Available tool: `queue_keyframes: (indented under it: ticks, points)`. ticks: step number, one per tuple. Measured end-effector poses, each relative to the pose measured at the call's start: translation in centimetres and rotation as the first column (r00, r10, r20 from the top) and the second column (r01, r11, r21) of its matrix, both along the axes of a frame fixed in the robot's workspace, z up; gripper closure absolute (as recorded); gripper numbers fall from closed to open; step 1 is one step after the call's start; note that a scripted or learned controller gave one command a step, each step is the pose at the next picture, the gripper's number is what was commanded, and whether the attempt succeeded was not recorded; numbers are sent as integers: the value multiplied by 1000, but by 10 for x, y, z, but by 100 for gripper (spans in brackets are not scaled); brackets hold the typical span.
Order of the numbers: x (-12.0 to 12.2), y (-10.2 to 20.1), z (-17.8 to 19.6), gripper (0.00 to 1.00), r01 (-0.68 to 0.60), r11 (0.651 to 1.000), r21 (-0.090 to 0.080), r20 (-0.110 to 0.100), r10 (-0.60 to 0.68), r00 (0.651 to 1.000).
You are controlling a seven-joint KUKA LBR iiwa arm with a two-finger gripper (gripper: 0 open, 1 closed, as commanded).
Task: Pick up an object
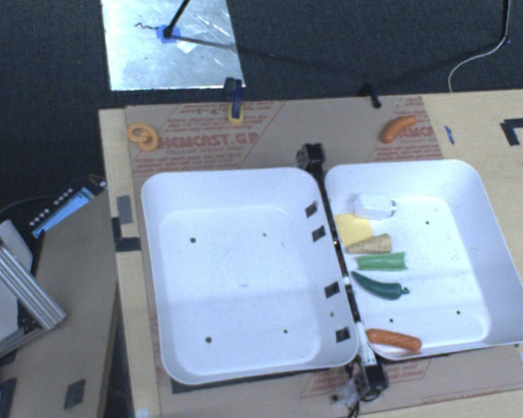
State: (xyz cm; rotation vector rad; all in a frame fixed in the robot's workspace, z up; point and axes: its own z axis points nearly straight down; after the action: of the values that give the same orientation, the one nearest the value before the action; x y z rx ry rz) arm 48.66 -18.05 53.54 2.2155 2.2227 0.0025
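Observation:
The right bin (482,230) holds several small toy foods along its left side. A white rounded piece (374,206) lies highest. Below it are a yellow wedge (354,228) and a tan piece (371,245). A light green pepper (382,261) and a dark green pepper (379,285) lie lower. An orange sausage (393,338) rests near the bin's front left corner.
The left bin (239,269) sits beside the right one, joined by a black clipped divider (337,261). On the bench behind the bins lie an orange ring (143,136), a yellow and blue clamp (234,101) and another orange sausage (397,129). A foil sheet (170,39) lies beyond.

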Motion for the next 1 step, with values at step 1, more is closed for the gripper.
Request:
queue_keyframes:
  ticks: [1]
  points:
    - [0, -9, 0, 100, 2, 1000, -1, 0, -2, 1000]
